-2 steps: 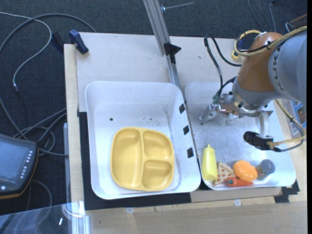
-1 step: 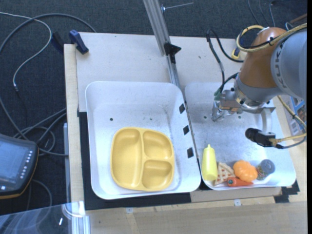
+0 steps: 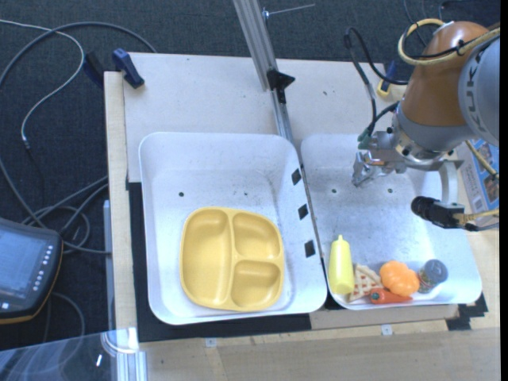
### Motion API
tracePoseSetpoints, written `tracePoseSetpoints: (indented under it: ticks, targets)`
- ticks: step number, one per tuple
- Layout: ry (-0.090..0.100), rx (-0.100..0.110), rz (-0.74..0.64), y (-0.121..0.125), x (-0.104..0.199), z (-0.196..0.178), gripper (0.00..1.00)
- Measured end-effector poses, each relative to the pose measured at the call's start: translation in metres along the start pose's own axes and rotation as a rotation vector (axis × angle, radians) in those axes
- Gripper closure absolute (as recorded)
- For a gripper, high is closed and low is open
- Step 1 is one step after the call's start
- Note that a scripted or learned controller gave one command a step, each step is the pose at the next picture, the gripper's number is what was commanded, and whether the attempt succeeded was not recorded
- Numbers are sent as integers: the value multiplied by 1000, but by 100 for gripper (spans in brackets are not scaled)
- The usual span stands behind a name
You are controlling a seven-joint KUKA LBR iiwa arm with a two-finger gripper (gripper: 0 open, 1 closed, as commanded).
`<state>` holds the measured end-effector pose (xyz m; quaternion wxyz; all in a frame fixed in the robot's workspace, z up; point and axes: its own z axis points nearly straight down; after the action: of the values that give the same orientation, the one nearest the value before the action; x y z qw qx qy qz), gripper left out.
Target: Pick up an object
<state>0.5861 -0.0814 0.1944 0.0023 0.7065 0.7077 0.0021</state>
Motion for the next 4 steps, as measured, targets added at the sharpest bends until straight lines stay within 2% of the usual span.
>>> tracePoseSetpoints:
  ticks: [2,3,4]
  targets:
    - [-1,-1,0,12,-6,-103,100]
    - [3,9,-5,21,50,-86,100]
    - [3,10,-4,17,94,-78,100]
